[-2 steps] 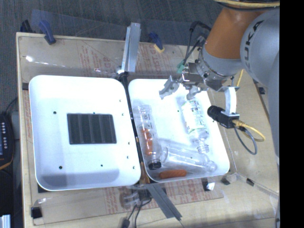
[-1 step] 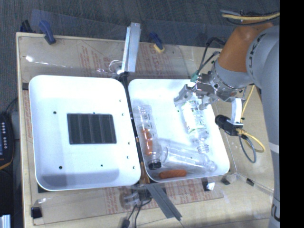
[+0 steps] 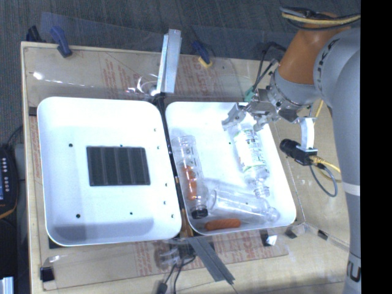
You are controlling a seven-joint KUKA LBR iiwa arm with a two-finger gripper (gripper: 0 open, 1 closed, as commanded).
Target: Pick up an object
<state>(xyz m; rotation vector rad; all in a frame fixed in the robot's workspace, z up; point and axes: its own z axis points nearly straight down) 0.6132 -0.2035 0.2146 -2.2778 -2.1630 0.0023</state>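
Where the bench's front edge meets the two white bins, an orange sausage-shaped piece (image 3: 222, 225) lies along the near wall of the right bin (image 3: 211, 116). Just behind it, a clear plastic bottle (image 3: 242, 202) rests on its side, and a clear tube (image 3: 189, 175) with orange contents runs along the bin's left wall. The left bin (image 3: 61, 133) holds a dark ribbed rectangle (image 3: 118, 165) at its centre. Farther back in the right bin, a clear labelled bottle (image 3: 252, 154) lies lengthwise, its upper end just under the gripper (image 3: 246, 116). Its fingers stand spread at the bottle's top, not closed on it. Beyond, the arm (image 3: 312, 54), grey with an orange band, reaches in from the right.
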